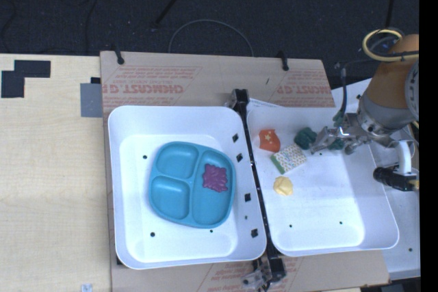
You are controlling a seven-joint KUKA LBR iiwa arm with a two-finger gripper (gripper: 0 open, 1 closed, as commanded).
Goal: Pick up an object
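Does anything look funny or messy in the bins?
Nothing looks spilled or broken. A purple thing sits in the right-hand compartment of the blue tray in the left bin. In the right bin, an orange piece, a yellow piece and a checkered block lie loosely scattered.

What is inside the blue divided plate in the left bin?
The blue plate holds one purple, lumpy object in its right compartment. The two left compartments show bare blue. Whatever lies beneath the purple object or under the plate is covered.
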